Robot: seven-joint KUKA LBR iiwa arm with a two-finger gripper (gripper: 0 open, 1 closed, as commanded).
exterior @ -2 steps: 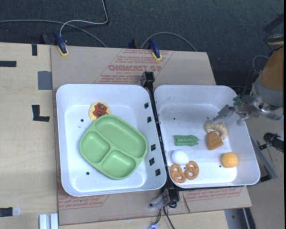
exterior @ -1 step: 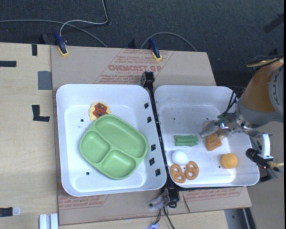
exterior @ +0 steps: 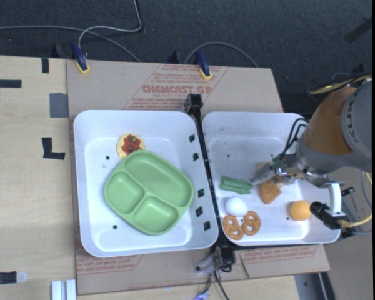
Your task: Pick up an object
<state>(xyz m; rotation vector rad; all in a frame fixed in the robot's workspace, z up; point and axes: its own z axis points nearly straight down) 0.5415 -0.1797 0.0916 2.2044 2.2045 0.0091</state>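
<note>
A green divided plate (exterior: 149, 192) was seen lying in the left bin (exterior: 87, 167). In the right bin (exterior: 250, 122), the gripper (exterior: 272, 172) was positioned directly above a tan, cracker-like piece (exterior: 269, 192); its finger state could not be told. Nearby lay a green strip (exterior: 235, 184), a white egg (exterior: 236, 205), two pretzels (exterior: 242, 225) and an orange ball (exterior: 299, 210).

Grey arm (exterior: 362, 127), orange band (exterior: 328, 127), black cable (exterior: 294, 136).

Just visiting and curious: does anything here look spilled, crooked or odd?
Nothing looks spilled or broken. The green divided plate sits skewed in the left bin, and partly covers a small pizza toy.
</note>
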